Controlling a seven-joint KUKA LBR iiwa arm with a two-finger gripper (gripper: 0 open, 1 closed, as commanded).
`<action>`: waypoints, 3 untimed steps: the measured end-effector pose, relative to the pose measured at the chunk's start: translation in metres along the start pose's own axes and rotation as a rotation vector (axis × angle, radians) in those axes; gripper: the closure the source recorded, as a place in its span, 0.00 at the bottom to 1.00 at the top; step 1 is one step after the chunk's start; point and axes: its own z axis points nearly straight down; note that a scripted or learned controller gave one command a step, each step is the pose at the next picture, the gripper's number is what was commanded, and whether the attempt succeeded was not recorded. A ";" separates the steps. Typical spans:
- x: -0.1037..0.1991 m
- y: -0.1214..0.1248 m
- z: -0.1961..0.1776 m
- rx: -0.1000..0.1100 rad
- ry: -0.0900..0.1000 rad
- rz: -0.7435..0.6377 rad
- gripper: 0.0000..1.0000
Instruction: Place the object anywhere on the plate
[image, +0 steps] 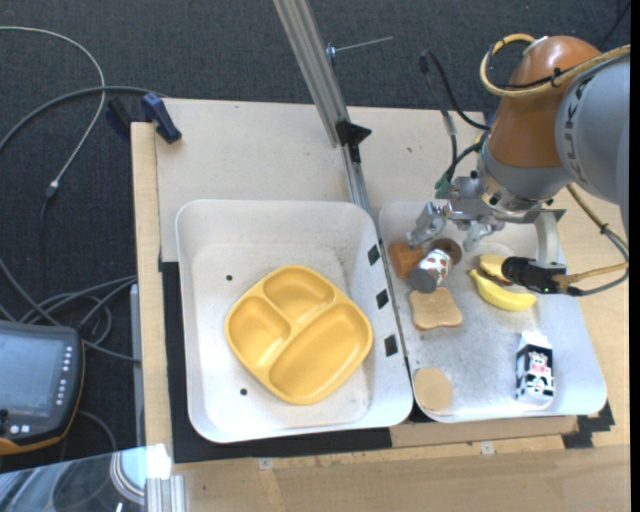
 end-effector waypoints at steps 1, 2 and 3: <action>0.036 -0.024 -0.001 -0.001 0.000 0.000 0.00; 0.034 -0.022 -0.012 -0.005 0.001 0.003 1.00; 0.080 -0.040 0.000 0.000 0.001 -0.002 1.00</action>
